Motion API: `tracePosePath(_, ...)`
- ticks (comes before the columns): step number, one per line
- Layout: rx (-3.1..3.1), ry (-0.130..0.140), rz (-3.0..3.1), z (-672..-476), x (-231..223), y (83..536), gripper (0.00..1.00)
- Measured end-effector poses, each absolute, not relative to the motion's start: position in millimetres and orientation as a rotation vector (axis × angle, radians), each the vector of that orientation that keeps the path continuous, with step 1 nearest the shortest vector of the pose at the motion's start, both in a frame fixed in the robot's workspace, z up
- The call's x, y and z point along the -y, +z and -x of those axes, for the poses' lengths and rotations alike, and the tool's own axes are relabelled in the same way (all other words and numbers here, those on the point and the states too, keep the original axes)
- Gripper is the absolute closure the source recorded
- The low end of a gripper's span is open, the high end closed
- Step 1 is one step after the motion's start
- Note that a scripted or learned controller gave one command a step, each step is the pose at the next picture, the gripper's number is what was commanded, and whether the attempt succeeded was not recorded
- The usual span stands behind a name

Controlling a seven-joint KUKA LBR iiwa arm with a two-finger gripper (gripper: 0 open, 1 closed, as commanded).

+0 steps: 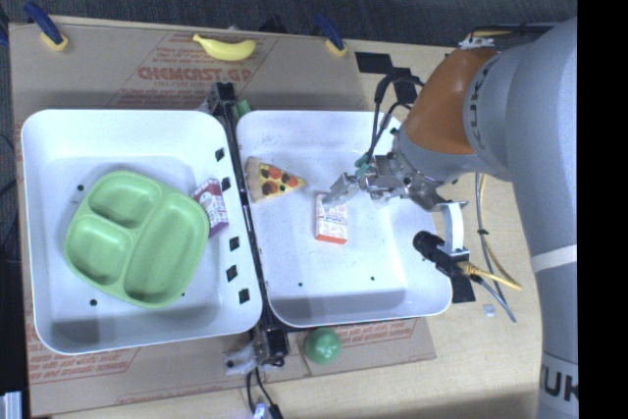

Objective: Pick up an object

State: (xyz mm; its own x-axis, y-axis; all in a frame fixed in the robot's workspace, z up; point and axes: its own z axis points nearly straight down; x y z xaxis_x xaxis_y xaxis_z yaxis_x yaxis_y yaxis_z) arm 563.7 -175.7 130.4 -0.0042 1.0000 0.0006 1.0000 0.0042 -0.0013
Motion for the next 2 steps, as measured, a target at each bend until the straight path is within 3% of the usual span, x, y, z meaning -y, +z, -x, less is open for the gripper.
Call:
tracePosePath(1, 2.226, 0.0, 2.216, -653.9, 181, 104, 0.0)
tracePosePath(2, 2.232, 0.0, 2.21, -654.5, 180, 115, 1.0)
